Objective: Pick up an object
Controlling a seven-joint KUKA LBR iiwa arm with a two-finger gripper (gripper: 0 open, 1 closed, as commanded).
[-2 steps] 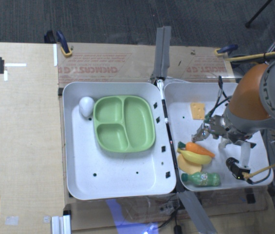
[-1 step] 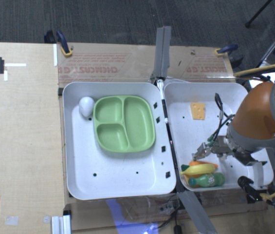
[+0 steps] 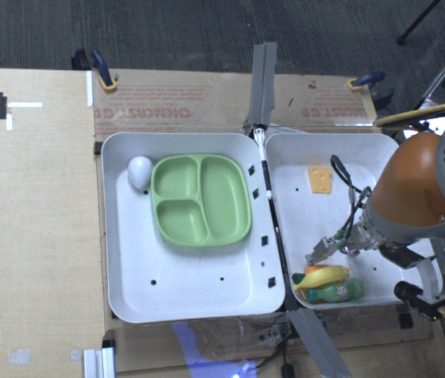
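In the right bin [image 3: 301, 157], near its front edge, lie a yellow banana [image 3: 326, 276], an orange piece just behind it [image 3: 314, 270] and a green bottle-like object [image 3: 337, 292], all bunched together. An orange cheese-like square [image 3: 320, 179] lies near the back. My gripper [image 3: 324, 250] hangs low over the bin, just above and behind the banana cluster, reaching in from the right under the orange-banded wrist [image 3: 416, 183]. Nothing shows between its tips.
The left bin [image 3: 120, 250] holds a green three-compartment plate [image 3: 202, 199] and a white ball [image 3: 139, 170] at its back left corner. A cardboard sheet [image 3: 175, 105] lies behind the bins. A black cable [image 3: 345, 176] loops above the right bin.
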